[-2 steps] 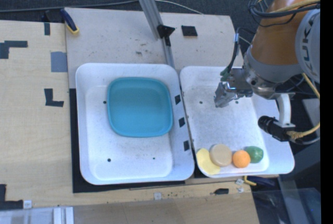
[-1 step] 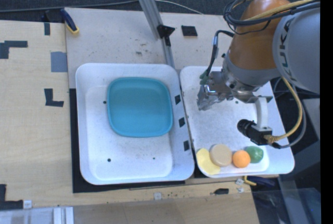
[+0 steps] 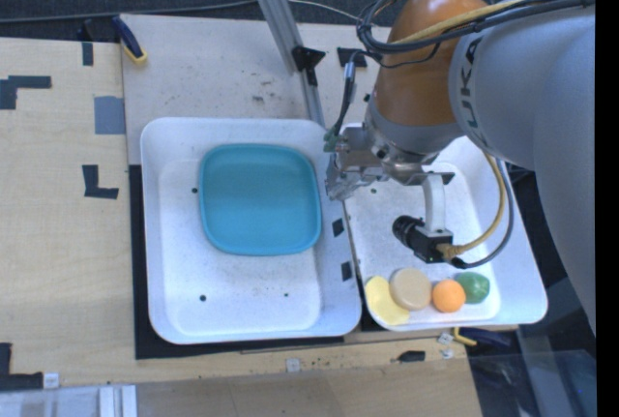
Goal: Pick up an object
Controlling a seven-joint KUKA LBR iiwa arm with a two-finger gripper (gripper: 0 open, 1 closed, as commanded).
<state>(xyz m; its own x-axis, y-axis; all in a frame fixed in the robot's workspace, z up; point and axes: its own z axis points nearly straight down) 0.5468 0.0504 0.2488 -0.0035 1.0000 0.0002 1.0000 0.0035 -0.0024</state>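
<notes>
Arm: I see my grey arm [image 3: 522, 67] reaching in from the right, its orange band bulging over the right bin [image 3: 513, 294], wrist pointing down at the seam between the two bins.

Gripper: the gripper [image 3: 340, 175] sits low by the inner wall of the right bin, just beside the edge of the left bin [image 3: 164, 212].

Hand state: I cannot tell how it stands (the wrist body covers it from above), and I see nothing held.

Targets: four small things huddle in the near corner of the right bin, touching one another in a row: a yellow piece [image 3: 383, 301], a tan round disc [image 3: 410, 287], an orange ball [image 3: 448, 296] and a green piece [image 3: 474, 286].

Bearing: from the gripper they lie toward the near edge of the bench and a little to the view's right; the row runs roughly along the bin's near wall.

Nearest pick: I judge the yellow piece or the tan disc the closest.

Other contents: a blue plate [image 3: 259, 198] lies flat in the left bin, just beside the gripper on the other side of the wall.

In the way: a black fitting [image 3: 422, 239] with its yellow hose hangs between gripper and cluster. The objects crowd the corner, so fingers may strike the wall or a neighbour.
</notes>
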